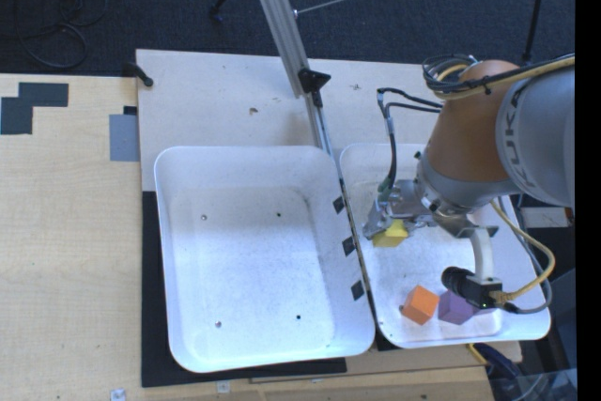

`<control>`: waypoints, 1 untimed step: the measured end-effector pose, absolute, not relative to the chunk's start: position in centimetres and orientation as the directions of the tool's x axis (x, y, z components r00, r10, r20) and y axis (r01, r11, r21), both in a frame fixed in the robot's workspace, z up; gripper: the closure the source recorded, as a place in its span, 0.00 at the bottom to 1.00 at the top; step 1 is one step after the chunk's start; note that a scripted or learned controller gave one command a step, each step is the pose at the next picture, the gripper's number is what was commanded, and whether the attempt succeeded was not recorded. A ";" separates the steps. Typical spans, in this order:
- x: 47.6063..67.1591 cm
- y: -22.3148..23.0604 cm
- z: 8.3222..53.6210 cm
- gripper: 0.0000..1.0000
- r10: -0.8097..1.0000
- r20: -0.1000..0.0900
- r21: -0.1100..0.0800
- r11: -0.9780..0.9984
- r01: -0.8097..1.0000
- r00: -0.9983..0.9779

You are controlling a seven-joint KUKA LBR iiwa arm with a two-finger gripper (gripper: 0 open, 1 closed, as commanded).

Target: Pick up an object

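Gripper (387,219) low in the right bin (526,329), centre-right of frame, right at the yellow block (391,235); block sits just under and touching the fingertips, looks pinched between them but blurry, so a guess. Long axis of block roughly left-right, slightly tilted. Close to the bin's left wall, tight room on that side. Orange block (422,304) and purple block (456,308) lower down, side by side near the bin's bottom rim, apart from the gripper. Left bin (178,202) alongside, on the pale worktop (216,99). Slanted metal bar (282,23) above, upper centre. Probably mid-grasp; straight lift needed, slipping possible if the hold is shallow.
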State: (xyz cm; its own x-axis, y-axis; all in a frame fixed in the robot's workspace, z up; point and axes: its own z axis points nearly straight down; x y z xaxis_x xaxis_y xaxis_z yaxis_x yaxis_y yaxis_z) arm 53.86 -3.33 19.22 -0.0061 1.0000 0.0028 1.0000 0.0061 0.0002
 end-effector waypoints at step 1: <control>57.6 6.9 18.9 1.00 1.000 0.003 -0.003 0.007 1.000 -0.007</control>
